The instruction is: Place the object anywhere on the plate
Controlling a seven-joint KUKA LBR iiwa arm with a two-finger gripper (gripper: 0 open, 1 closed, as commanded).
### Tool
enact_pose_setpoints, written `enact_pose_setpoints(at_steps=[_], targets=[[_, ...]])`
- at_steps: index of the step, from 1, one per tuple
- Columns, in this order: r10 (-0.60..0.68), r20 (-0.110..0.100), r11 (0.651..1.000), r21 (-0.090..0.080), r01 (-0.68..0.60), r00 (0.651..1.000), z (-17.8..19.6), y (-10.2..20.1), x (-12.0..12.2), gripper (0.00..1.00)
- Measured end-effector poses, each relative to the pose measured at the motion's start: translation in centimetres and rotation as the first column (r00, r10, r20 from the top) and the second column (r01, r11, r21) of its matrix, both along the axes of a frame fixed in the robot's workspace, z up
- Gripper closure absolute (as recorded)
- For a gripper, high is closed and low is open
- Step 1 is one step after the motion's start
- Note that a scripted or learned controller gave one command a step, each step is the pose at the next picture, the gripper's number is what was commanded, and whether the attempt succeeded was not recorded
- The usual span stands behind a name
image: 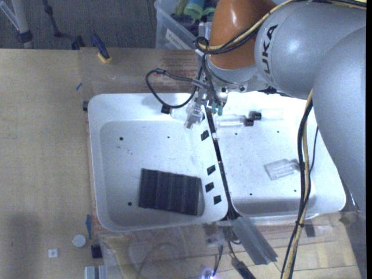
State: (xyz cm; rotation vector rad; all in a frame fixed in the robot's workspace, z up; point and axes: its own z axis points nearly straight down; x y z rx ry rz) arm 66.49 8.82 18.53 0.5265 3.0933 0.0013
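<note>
A dark ribbed rectangular plate [168,192] lies flat in the near part of the left bin [116,132]. A small clear plastic block [282,168] rests on the floor of the right bin [261,196]. My gripper [196,114] hangs under the orange wrist band at the back of the bins, just left of the divider between them. It is well behind the plate and far to the left of the clear block. Nothing can be made out in its grasp.
A clear tube-like piece with a black clip [249,118] lies at the back of the right bin. A black cable [160,92] loops over the left bin's back rim. A tub of coloured items [192,7] stands behind the bins. The grey arm overhangs the right side.
</note>
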Motion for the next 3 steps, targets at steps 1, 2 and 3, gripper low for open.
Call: enact_pose_setpoints(at_steps=[1,2,3], targets=[[0.537,0.004,0.844,-0.001,-0.537,0.844,6.5,7.9,-1.8,1.0],[0.532,0.004,0.847,-0.001,-0.532,0.847,8.6,11.6,-3.8,1.0],[0.372,0.003,0.928,-0.001,-0.372,0.928,16.4,4.6,-3.7,1.0]])
